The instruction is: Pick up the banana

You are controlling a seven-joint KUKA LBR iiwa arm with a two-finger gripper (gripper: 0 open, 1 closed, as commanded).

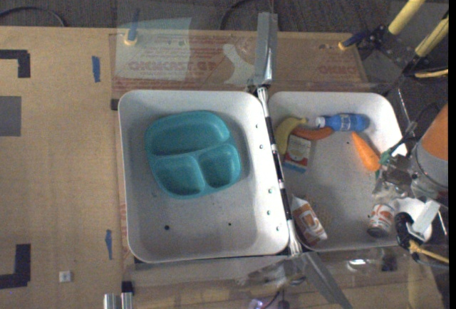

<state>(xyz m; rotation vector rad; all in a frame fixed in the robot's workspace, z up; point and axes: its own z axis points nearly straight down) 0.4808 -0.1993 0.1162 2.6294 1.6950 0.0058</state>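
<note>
Step in hand, as judged: the approach, with no grasp begun yet.

Banana (pixel 286 132) in the right bin (pixel 342 238), up in its far left corner, hard by the wall shared with the left bin (pixel 192 229). Crowded on its right by a red-and-white carton (pixel 300 149), touching or slightly overlapping it; hard to tell which. Blue bottle (pixel 344 122) just beyond the carton, orange carrot (pixel 366 152) nearer the middle of the bin.

Gripper (pixel 391 176) at the right bin's right edge, well apart from the banana and close above a small can (pixel 380 219). Cannot tell how far open; nothing seen held in it.

To do this well:
- Cross the bin high enough to clear the carrot, bottle and carton.
- Come down over the banana's free upper curve, away from the carton.
- Close across the narrow width of the fruit, not along its length.
- Mind the shared wall: little room on that side, so likely a scrape or a blocked descent if set too far left.
- Lift straight up and watch for the carton dragging along.
</note>
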